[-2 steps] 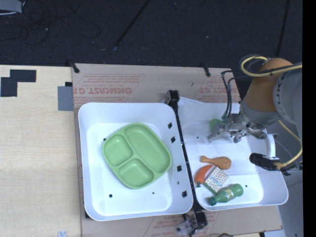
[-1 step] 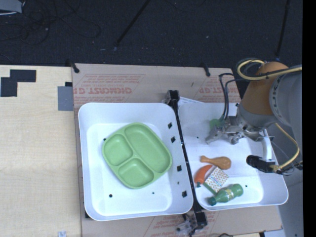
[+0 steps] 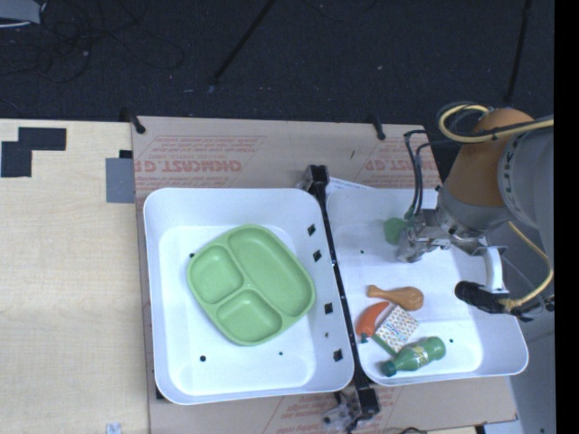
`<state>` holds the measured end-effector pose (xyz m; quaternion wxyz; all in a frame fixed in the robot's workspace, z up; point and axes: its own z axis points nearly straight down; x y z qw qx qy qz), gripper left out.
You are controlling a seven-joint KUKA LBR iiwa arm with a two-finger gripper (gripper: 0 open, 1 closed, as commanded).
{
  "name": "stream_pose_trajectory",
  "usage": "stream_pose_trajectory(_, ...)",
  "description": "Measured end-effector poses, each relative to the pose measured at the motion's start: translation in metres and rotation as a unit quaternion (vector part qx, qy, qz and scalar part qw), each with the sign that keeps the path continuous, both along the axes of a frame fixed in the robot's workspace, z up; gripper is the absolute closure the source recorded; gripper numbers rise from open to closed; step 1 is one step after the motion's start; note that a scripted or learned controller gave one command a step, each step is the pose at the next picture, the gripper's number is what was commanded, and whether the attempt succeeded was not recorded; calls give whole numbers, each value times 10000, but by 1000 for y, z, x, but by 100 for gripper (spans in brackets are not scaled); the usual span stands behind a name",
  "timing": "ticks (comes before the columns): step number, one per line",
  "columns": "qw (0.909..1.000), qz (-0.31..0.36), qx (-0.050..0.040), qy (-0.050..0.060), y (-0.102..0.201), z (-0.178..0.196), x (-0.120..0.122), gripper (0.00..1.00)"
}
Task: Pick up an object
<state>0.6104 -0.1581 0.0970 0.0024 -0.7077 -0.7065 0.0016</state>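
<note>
Although I watch the gripper (image 3: 414, 244) low in the right bin (image 3: 507, 355), its fingers blur together and I cannot tell whether they are apart or closed. A small green object (image 3: 393, 231), half hidden, sits just beside it. Nearer me lie a tan drumstick (image 3: 398, 295), an orange piece (image 3: 371, 319), a patterned packet (image 3: 395, 331) and a green bottle (image 3: 416, 354). A green divided plate (image 3: 249, 284) rests in the left bin (image 3: 172, 369).

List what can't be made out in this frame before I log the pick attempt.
- Hand, camera view: too small and blurred to tell whether it grips anything.
- Green object beside the hand: partly covered by it, identity unclear.
- Patterned packet: print too small to read.
- Arm: cut off by the right edge.
</note>
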Motion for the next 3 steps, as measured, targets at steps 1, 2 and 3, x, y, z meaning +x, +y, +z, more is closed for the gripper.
stream_pose_trajectory(1,10000,-16,-6,-28,-4,45,-7,100)
stream_pose_trajectory(2,10000,-8,-9,-34,-8,107,-9,100)
stream_pose_trajectory(3,10000,9,-10,-40,-9,160,-9,100)
